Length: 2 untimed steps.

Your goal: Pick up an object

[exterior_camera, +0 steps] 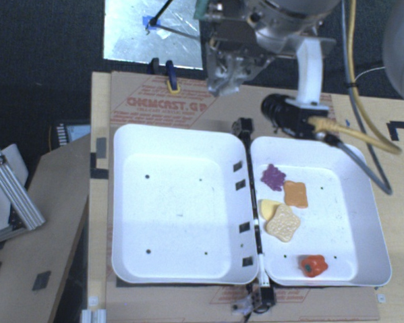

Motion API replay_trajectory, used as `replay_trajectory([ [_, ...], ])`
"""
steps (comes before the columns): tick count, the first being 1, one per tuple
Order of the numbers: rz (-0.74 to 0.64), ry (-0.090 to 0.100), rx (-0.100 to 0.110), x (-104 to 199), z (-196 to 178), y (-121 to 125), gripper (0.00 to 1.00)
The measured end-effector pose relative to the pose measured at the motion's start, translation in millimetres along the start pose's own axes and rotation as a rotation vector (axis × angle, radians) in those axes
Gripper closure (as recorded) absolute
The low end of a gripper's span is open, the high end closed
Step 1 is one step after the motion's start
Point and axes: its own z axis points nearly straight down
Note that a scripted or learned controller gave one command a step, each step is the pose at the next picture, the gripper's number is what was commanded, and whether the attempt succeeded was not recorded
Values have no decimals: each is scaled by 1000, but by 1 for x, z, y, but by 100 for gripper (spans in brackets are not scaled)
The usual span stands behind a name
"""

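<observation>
Above the bench's far edge, beyond both bins, the gripper (223, 81) hangs high with nothing visible between its fingers; whether they stand wide or narrow I cannot tell. Every candidate lies in the right bin (362, 199): a purple piece (273, 176), an orange slab (295, 194), a yellow piece (268, 209) touching a cracker (283, 224), and a red pepper (313, 265) near the front. Judging by this, nothing is picked yet, so the reach, descent, grasp and lift all remain.
</observation>
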Motion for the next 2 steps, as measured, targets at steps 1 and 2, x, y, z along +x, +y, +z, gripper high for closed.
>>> replay_trajectory([
  [1, -1, -1, 1, 0, 1, 0, 0],
  [2, -4, 1, -2, 0, -11, 0, 100],
])
